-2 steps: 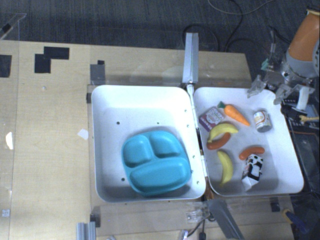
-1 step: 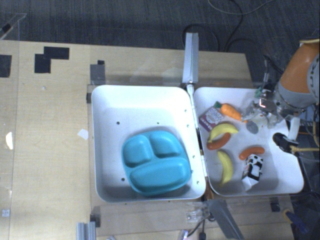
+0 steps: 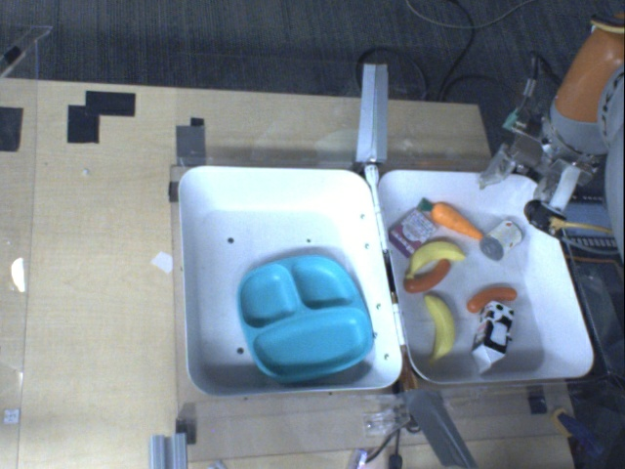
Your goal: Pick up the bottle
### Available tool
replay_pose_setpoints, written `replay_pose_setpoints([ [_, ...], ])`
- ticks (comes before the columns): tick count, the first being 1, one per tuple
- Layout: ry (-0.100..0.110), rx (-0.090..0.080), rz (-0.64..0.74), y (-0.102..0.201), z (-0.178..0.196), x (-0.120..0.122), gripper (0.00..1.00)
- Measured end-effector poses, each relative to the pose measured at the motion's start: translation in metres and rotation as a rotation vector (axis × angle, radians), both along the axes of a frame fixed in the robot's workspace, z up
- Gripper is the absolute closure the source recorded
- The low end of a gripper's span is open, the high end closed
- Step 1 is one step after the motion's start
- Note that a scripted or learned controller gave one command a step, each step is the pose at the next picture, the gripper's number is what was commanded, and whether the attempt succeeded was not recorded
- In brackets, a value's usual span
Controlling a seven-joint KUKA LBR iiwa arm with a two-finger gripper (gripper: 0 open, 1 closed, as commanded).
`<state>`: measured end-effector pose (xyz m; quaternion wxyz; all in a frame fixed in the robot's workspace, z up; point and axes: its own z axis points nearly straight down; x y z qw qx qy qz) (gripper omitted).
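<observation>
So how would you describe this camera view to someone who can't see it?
A grey and orange robot arm's gripper hovers at the far right edge of the right bin, which holds a bottle, a carrot, two bananas, two sausages, a small can and a purple packet. The left bin holds a blue tray.
</observation>
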<state>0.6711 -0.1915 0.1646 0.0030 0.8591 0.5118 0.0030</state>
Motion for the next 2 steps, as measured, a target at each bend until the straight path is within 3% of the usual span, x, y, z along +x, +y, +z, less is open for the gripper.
replay_pose_setpoints([
  [1,0.003,-0.001,0.333,0.029,-0.002,-0.001,0.0],
  [2,0.0,-0.003,0.353,0.005,0.113,-0.001,0.0],
])
